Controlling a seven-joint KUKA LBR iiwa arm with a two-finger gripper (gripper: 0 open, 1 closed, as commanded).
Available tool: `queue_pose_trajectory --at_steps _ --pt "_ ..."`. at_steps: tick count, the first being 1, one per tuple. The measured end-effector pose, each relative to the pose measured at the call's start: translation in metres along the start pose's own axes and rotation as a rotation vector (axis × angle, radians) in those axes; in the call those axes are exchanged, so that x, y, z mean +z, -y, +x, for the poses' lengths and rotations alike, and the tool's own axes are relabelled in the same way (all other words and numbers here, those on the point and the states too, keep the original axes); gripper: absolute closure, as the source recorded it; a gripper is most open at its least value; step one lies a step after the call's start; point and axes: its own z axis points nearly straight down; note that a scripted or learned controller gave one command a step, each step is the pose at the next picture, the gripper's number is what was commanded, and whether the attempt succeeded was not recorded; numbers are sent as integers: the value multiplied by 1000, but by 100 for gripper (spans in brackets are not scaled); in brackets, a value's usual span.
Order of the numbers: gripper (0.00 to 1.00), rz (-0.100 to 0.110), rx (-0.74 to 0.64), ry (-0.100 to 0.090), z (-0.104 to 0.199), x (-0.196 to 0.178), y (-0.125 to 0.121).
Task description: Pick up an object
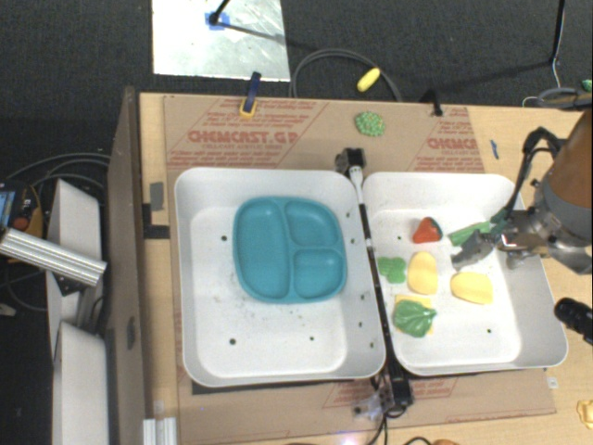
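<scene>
Camera view: in the right bin (pixel 533 341), the gripper (pixel 474 246), grip state unclear, sits at centre right, touching a green piece (pixel 473 232), just above a yellow piece (pixel 473 288).

Bench (pixel 278 123) is covered in printed brown cardboard. Two white bins sit on it, touching: left bin (pixel 199 276), right bin (pixel 533 332). Green knobbly lump (pixel 370 123) lies on the cardboard behind the bins. Blue-yellow clamp (pixel 250 95) at back edge.
</scene>
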Motion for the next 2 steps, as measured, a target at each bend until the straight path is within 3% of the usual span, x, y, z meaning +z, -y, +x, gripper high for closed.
queue_pose_trajectory --at_steps 1,2 --pt "0 4 7 2 -66 98 -38" --pt "0 2 3 1 -85 187 -40"
